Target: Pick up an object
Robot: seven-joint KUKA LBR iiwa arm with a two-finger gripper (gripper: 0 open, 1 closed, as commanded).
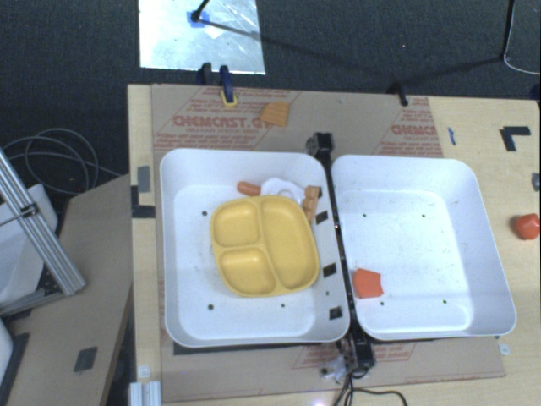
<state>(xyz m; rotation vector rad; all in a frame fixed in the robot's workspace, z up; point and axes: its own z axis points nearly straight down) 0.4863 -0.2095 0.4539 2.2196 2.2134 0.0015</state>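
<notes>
1. Yellow divided plate (264, 246) sits in the left bin (182, 227), three compartments, taking up most of the floor.
2. Orange sausage-shaped piece (248, 189) lies just beyond the plate's far rim; a white item (281, 189) is beside it, partly tucked under the plate.
3. Small tan block (311, 200) stands off the plate's far-right corner, near the bin wall.
4. Orange flat block (367, 283) is right of the plate, across the divider, in the right bin (473, 227), near-left corner.
5. Red object (527, 226) is on the bench far right of the plate, outside both bins.
6. Tan piece (275, 113) lies on the cardboard beyond the plate.
7. Gripper state: cannot tell.
</notes>
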